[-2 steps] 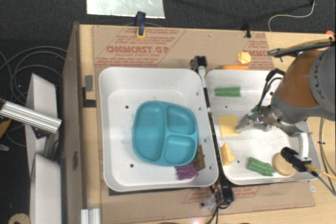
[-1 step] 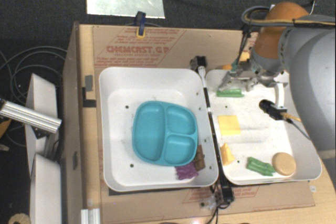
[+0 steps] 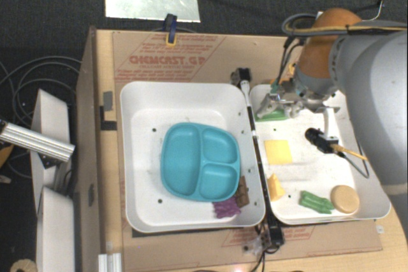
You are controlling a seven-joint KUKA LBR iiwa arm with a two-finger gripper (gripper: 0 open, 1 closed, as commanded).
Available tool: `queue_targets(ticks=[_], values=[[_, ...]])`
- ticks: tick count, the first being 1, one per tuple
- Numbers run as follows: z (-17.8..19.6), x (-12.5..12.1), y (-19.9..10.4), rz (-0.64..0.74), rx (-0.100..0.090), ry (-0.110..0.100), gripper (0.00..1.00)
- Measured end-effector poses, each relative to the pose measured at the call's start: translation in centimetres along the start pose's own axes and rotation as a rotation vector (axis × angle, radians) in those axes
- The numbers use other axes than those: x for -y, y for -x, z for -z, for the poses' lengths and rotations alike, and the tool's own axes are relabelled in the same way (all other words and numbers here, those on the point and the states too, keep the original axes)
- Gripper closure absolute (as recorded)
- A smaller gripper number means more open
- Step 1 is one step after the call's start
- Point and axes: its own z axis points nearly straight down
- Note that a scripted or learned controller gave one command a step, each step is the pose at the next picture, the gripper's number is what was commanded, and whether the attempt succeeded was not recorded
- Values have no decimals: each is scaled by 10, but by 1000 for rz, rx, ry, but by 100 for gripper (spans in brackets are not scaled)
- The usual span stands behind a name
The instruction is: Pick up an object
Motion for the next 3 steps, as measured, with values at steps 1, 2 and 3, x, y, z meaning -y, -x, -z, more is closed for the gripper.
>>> queue_targets(ticks=[1,2,3], values=[[2,78,26,-10,1,-1,0],[-1,147,30,-10,0,-7,0],[0,87,43,-2,3,4,0]])
